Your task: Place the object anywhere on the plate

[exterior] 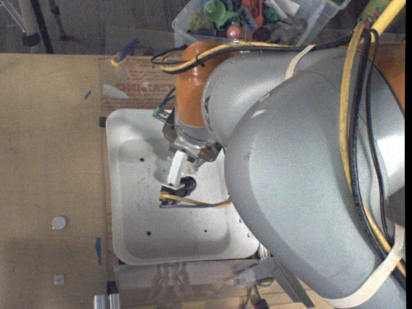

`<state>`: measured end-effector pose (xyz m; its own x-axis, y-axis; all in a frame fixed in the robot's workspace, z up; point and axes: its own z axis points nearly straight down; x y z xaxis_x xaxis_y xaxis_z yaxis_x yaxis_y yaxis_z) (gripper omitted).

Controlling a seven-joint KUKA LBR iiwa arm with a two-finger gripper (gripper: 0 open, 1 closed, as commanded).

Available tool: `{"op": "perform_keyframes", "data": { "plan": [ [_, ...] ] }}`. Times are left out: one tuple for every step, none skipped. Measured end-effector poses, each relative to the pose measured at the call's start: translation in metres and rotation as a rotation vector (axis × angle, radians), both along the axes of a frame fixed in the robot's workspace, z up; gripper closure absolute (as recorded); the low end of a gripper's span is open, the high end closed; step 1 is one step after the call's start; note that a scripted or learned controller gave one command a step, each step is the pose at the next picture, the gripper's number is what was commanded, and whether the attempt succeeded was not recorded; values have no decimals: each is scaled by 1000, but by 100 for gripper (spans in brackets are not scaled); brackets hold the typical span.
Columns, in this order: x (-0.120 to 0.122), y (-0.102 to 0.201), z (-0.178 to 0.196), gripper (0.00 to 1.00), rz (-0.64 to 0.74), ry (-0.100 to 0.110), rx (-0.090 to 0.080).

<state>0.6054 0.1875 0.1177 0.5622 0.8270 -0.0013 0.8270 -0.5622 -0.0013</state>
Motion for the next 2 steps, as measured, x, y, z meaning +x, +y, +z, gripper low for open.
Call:
{"op": "perform_keyframes", "data": {
  "plan": [
    [-10, 36, -29, 100, -566, -8, 4],
    [27, -16, 3, 100, -776, -3, 1]
  ]
}}
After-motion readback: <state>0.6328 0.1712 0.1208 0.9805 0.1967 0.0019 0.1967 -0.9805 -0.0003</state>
